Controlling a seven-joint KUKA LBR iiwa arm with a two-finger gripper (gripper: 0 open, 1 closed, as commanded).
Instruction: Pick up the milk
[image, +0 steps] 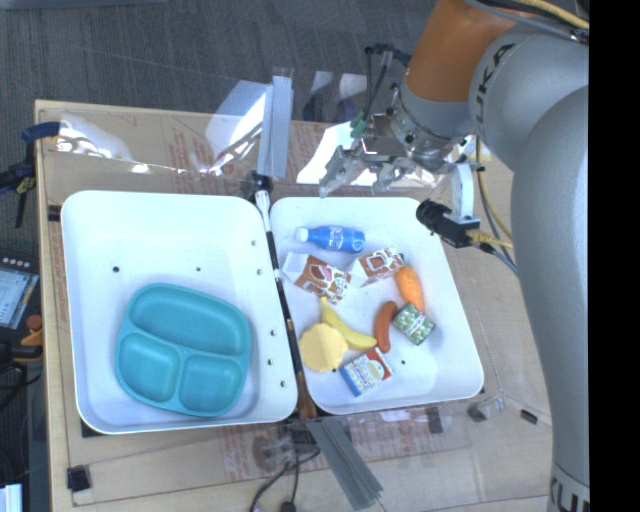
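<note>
The hand (360, 178) hangs above the far rim of the right bin (455, 350), its two fingers spread apart with nothing between them. The milk (364, 372), a small carton with a blue side, lies well apart from it at the near end of that bin, just beside a yellow lemon (322, 348) and a banana (343, 330). A blue bottle (333, 238) lies between hand and milk. The left bin (90, 230) holds a teal tray (182, 348).

Brown cardboard-covered bench top (150, 150) under clear glossy plastic sheet (235, 115) — bright glare at far edge. Dark grey carpeted floor (150, 45) beyond. Black cables (275, 490) trail off near edge — daylight-like light.
</note>
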